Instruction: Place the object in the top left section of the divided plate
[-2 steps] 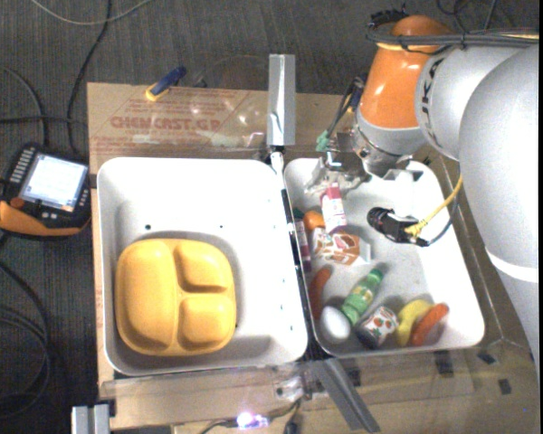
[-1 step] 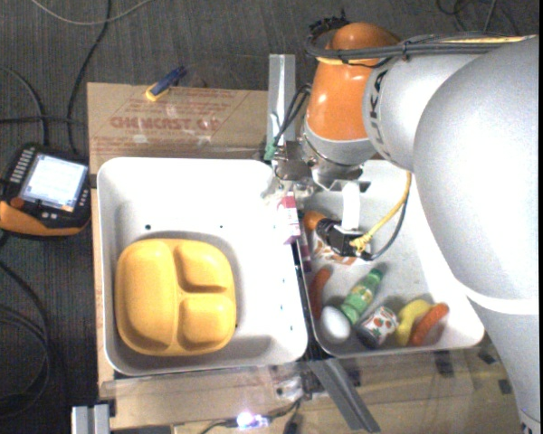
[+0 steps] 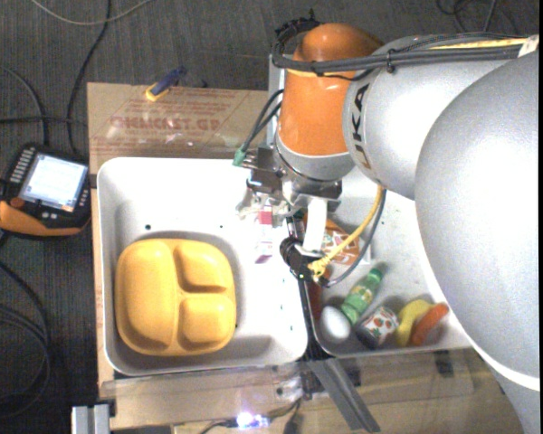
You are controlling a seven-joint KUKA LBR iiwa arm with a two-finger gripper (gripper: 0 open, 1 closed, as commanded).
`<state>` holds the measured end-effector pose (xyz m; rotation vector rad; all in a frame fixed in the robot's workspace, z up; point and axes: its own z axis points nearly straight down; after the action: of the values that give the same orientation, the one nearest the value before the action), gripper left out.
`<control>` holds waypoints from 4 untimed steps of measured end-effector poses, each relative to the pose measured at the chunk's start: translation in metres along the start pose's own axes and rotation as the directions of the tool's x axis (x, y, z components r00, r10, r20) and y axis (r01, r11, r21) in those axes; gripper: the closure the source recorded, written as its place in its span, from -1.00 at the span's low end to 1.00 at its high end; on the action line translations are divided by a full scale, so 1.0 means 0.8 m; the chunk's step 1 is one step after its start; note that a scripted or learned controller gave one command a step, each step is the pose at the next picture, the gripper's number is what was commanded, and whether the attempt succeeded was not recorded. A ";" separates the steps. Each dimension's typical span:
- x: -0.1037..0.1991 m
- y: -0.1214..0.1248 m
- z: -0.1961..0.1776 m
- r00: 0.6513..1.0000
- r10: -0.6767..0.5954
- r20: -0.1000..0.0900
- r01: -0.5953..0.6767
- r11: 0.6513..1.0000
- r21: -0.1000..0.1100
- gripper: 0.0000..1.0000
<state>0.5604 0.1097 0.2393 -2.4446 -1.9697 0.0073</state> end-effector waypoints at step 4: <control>0.129 -0.048 -0.031 0.976 -0.219 0.004 0.219 0.976 0.003 1.00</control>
<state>0.5452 0.2184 0.2637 -2.2135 -2.2269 0.0141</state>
